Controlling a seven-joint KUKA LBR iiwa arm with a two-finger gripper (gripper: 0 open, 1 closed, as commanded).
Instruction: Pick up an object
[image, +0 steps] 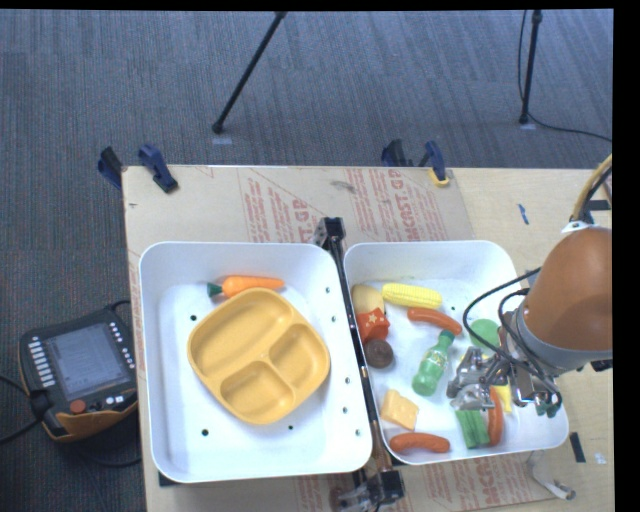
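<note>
- While the gripper (480, 385) hangs low in the right bin (455, 252), I cannot tell its state; this looks like the descent to grasp.
- Just beneath: green stick (468, 428), the likely target.
- Crowding it: orange piece (495, 425), green bottle (432, 365), sausage (420, 442).

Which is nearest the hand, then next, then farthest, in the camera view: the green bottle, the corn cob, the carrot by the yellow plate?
From the hand, over the right bin's right side:
1. Green bottle, mid right bin, just to its left.
2. Corn cob, upper part of right bin.
3. Carrot, left bin, above the yellow plate.
</note>
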